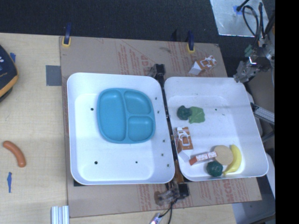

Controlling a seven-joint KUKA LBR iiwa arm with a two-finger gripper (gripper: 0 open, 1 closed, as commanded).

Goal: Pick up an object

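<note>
You have a pale wood bench [32, 120] under a brown cardboard sheet [140, 55], with dark floor behind. On the cardboard sit two white bins: the left bin [79, 125] holds a blue divided plate [125, 115]; the right bin [233, 106] holds a green broccoli piece [191, 113] mid-bin, with a yellow banana [235, 159], a tan round slice [223, 154], a dark green ball [215, 168] and a small red-and-white packet [202, 157] clustered at its near corner. An orange card [183, 139] leans on the divider. A sausage [15, 153] lies on the bench, far left. The gripper [246, 69] hangs past the right bin's far corner, partly cut off; you cannot tell its finger state.
</note>
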